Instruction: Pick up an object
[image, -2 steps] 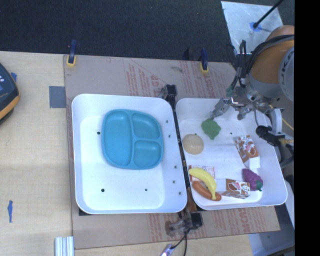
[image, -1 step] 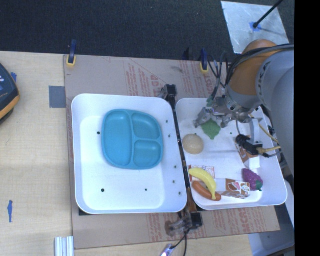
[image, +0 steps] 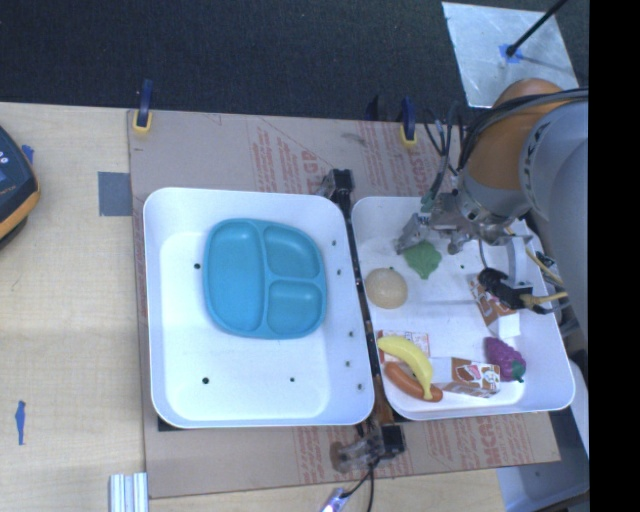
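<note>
One fixed camera looks down at a slant from above the bench, taking in both bins.

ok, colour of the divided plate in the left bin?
Light blue divided plate, clearest in the camera view.

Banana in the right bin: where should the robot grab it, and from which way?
Probably the banana at its middle, from straight above, fingers closing across its narrow width. It lies flat and curved, pressed against the hot dog on one side, so the end effector would need to squeeze in carefully there.
</note>
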